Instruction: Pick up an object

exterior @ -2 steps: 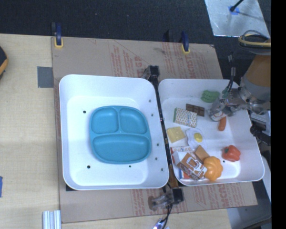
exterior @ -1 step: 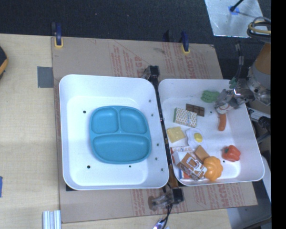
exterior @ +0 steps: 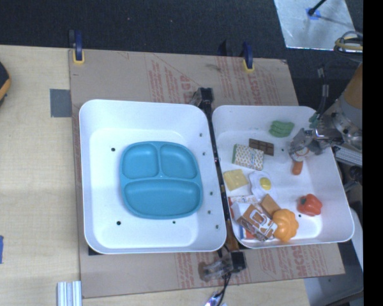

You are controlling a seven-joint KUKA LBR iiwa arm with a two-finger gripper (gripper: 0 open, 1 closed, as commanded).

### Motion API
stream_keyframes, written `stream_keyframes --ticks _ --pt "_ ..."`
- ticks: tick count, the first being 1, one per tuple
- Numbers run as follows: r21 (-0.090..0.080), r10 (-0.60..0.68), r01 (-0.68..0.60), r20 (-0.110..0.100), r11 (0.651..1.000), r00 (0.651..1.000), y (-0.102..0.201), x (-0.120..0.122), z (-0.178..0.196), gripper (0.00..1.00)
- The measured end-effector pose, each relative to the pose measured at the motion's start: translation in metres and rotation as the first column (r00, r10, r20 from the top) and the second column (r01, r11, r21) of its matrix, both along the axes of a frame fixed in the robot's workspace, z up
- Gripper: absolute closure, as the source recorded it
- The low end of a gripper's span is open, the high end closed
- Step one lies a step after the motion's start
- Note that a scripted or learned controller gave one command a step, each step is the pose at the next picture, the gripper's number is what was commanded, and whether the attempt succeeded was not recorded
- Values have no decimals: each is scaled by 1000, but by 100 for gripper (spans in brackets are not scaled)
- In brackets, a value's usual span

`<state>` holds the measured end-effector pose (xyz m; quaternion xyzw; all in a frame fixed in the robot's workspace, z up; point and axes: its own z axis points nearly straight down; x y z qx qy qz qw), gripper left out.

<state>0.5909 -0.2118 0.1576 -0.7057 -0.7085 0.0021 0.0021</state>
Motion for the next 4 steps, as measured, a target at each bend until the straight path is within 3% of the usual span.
stream_keyframes --ticks 1,2,3,4 --pt "1 3 -3 -1 1000 1000 26 -6 -58 100" --pt "-10 3 -3 19 1000 1000 80 -7 -59 100" --pt "-8 2 -2 17 1000 1000 101 22 -59 100" --pt "2 4 -4 8 1000 1000 164 -2 39 100"
